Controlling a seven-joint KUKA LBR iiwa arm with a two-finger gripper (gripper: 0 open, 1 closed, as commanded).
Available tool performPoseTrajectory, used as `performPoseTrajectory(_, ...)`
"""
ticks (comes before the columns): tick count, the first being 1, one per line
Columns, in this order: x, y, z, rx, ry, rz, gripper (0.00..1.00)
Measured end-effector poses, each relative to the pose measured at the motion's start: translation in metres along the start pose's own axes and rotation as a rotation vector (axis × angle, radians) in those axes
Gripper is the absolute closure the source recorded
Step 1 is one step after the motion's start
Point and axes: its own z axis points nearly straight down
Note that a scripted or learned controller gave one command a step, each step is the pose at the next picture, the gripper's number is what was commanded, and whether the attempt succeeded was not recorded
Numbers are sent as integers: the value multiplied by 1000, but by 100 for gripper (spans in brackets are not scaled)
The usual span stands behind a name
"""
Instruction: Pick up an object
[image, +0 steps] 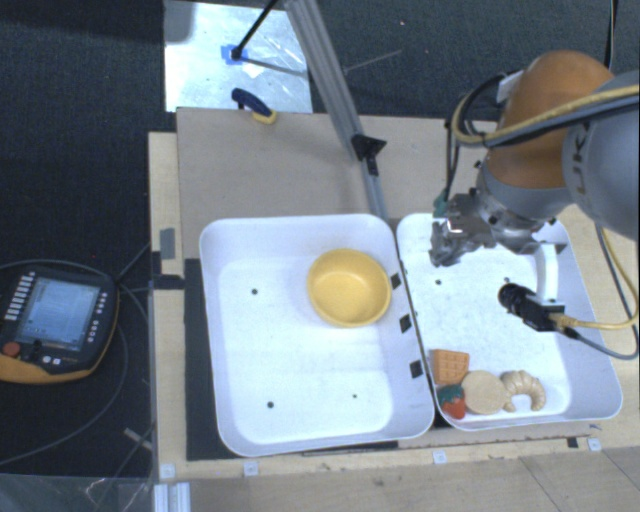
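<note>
Two shallow white bins sit side by side on the worktop (270, 160). The left bin (250, 400) holds a yellow bowl (348, 287), upright, near its upper right corner. The right bin (590, 390) holds a small cluster at its lower left: a waffle (450, 364), a red piece (455, 407) just below it, a round biscuit (483, 392) and a croissant (526, 390), all close together. The end effector (450, 240) hangs over the right bin's upper left part, well apart from the cluster. A control pendant (55, 320) lies on the floor to the left.

Bare floor around yellow bowl (348, 288)
</note>
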Motion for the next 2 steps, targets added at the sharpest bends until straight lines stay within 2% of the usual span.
performPoseTrajectory(1,48,-8,5,0,0,0,100)
performPoseTrajectory(2,102,0,19,2,0,1,100)
